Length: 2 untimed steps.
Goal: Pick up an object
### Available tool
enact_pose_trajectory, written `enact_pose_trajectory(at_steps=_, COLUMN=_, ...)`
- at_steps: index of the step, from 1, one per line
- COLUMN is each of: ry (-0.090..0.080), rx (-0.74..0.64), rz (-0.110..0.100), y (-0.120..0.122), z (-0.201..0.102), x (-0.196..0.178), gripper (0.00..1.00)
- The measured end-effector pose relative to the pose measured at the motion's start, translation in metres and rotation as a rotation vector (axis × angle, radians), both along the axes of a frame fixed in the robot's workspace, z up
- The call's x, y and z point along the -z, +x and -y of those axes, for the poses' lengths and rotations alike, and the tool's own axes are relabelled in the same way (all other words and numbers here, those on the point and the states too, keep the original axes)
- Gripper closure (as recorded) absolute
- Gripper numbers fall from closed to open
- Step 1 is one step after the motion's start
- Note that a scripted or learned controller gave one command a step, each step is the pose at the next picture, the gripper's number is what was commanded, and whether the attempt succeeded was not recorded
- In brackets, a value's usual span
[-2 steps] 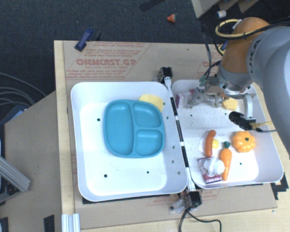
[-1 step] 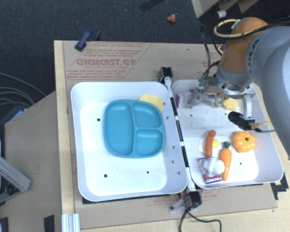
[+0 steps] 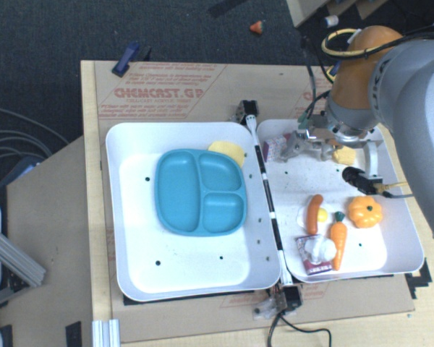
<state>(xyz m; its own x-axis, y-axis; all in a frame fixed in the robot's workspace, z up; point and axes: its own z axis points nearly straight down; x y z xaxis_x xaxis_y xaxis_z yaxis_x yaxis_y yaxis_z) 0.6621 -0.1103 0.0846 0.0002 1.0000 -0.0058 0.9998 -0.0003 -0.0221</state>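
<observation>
**Entry: gripper.** It stood at twelve o'clock in the right bin, low and close to the back wall. You could not tell from this slant whether it was spread or closed, and no object showed in its grasp.

**Nearest candidates.**
- A pink packet lay just beside the gripper at its nine o'clock, against the dividing wall.
- A yellow piece lay just beside it at three o'clock, partly under the wrist.

**Other stock, right bin.**
- sausage, near centre
- pumpkin, at four o'clock
- carrot, at six o'clock, touching a wrapped packet

**Left bin.** It held a blue plate.

**Risks, as you would have judged them.**
- The gripper sat between two candidates rather than over either, so closing there would likely have caught nothing.
- The pink packet looked flat and lay tight to the wall, so it could have slid away or left the gripper scraping the rim.
- The yellow piece was half hidden, so you could not have checked the aim.
</observation>
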Motion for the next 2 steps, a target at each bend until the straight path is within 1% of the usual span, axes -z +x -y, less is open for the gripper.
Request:
enact_pose_trajectory(at_steps=1, ry=-0.009, rx=0.003, rz=0.000, y=-0.0005, z=-0.0059, x=-0.0005, gripper=0.00)
enact_pose_trajectory(at_steps=2, ry=-0.007, rx=0.003, rz=0.000, y=-0.0005, z=-0.0051, x=-0.0003, gripper=0.00)
